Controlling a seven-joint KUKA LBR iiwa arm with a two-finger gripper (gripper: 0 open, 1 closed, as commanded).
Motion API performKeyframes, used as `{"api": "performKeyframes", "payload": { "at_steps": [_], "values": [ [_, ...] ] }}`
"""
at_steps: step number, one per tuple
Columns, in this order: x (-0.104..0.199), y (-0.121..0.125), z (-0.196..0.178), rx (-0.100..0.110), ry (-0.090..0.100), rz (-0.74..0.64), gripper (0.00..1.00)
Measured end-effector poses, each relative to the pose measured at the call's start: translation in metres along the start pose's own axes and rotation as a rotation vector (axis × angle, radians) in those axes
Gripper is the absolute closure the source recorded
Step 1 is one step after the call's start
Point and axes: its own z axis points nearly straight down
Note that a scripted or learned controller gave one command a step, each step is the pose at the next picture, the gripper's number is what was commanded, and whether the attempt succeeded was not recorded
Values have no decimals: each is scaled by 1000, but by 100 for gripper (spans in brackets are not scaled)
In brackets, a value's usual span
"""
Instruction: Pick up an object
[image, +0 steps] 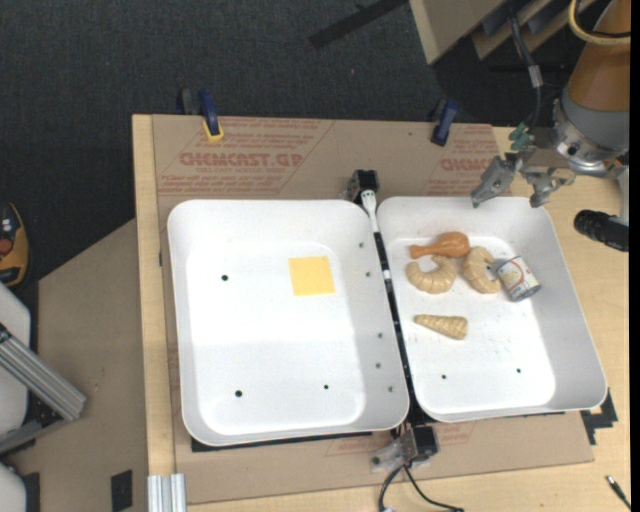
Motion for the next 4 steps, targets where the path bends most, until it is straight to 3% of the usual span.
{"api": "performKeyframes", "payload": {
  "at_steps": [1,2,3,4],
  "values": [
    [0,1,-11,-4,-1,-1,100],
    [80,-52,-192,-21,0,-9,100],
    [121,-92,-127,6,2,-3,100],
    [196,-127,-80,8,2,-7,100]
  ]
}}
